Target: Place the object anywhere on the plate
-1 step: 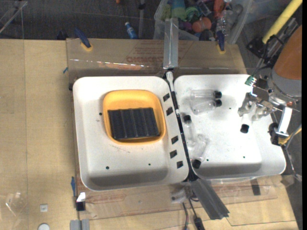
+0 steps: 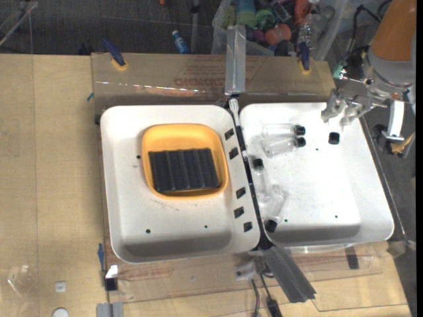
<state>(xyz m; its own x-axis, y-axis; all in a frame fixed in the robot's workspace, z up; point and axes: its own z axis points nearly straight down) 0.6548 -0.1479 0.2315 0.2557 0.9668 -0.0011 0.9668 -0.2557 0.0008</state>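
Note:
A black ribbed rectangular object (image 2: 184, 170) lies flat inside the orange-yellow plate (image 2: 151, 139), which sits in the left bin (image 2: 125, 226). My gripper (image 2: 344, 110) hangs over the far right corner of the right bin (image 2: 330, 200), well away from the plate. Its fingers stand apart with nothing between them.
Two clear plastic bottles with black caps lie in the right bin, one (image 2: 281, 139) near the back and one (image 2: 268, 201) by the divider. A small black piece (image 2: 334, 137) sits just below the gripper. A crate of colourful toys (image 2: 277, 8) stands behind the bins.

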